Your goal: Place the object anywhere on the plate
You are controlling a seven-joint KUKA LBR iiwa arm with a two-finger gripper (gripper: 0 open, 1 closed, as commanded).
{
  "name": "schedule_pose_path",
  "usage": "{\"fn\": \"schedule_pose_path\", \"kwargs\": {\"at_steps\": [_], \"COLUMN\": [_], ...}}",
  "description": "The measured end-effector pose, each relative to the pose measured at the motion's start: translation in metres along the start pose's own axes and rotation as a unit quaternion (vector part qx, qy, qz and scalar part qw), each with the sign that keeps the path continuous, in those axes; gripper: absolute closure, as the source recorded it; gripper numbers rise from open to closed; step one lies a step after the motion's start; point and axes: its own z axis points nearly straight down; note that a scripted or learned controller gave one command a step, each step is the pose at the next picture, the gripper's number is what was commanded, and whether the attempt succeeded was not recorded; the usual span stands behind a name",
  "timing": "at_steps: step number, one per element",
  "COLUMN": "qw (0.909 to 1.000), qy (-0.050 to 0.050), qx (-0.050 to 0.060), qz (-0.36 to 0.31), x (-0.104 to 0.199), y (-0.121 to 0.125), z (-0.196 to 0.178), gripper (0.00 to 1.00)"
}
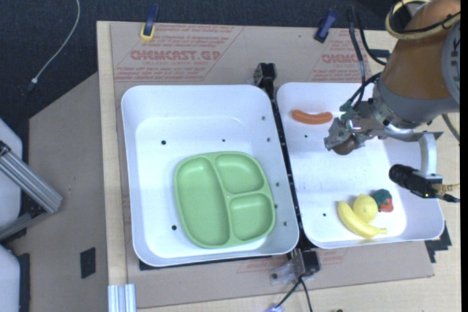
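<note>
In the right bin [322,179], end effector [341,143] near sausage [312,116], finger opening cannot be told

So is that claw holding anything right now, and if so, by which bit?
It cannot be told. The claw hangs over the right bin, apart from the hot dog, banana and lemon lying there.

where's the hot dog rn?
The hot dog lies in the right bin, near its far left corner by the divider between the two bins. The claw is just right of it and slightly nearer the camera.
</note>
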Motion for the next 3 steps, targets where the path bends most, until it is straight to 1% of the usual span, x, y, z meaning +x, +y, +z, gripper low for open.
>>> {"fn": "schedule_pose_path", "kwargs": {"at_steps": [1,2,3], "qw": [1.0,1.0,1.0], "qy": [0.0,0.0,-0.001], "qx": [0.001,0.0,0.001], "qz": [0.0,0.0,0.002], "x": [0.051,0.099,0.149], "y": [0.012,0.03,0.045], "z": [0.007,0.012,-0.006], "gripper": [1.0,1.0,1.0]}}
